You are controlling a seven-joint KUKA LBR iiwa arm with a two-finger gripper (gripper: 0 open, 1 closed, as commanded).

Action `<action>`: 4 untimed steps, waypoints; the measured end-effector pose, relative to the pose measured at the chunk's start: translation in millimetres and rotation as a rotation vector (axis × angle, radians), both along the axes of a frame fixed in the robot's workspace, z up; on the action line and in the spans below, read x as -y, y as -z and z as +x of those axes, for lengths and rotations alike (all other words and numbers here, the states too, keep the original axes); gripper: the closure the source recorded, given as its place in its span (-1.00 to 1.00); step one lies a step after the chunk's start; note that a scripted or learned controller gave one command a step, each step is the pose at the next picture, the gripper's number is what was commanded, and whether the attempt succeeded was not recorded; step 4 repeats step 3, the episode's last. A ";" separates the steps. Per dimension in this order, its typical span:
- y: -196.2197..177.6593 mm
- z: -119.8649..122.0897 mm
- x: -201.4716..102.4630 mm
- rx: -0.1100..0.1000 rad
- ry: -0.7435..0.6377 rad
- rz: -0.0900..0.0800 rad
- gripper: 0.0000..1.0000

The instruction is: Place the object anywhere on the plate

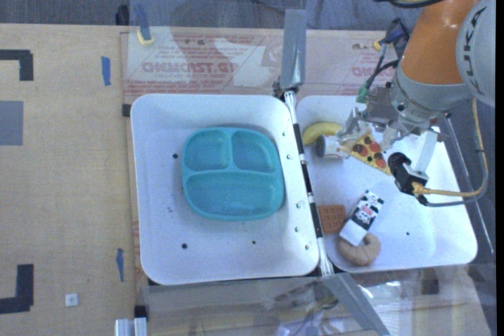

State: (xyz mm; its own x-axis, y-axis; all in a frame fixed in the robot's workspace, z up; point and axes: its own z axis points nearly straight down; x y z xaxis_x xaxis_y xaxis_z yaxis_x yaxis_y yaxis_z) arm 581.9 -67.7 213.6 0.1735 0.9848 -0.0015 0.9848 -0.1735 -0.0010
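A teal divided plate lies in the left white bin. In the right bin, a toy pizza slice lies near the back, with a yellow banana just to its left. My gripper is low over the pizza slice at the back of the right bin, and the wrist above hides part of the slice. From this view I cannot make out whether the slice is in its grasp.
A black-and-white cow-patterned block, a tan bagel-like ring and a small brown square sit at the front of the right bin. A raised divider separates the two bins. Cables trail from the wrist.
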 end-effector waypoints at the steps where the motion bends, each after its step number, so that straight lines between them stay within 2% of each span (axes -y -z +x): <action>1: 29.3 -7.0 -62.5 -0.002 -0.150 0.002 1.00; 2: 26.7 -25.1 -130.5 -0.002 -0.327 0.003 1.00; 3: 26.5 -24.9 -129.9 -0.002 -0.326 0.002 -1.00; 4: 26.5 -24.9 -129.9 -0.002 -0.326 0.002 -1.00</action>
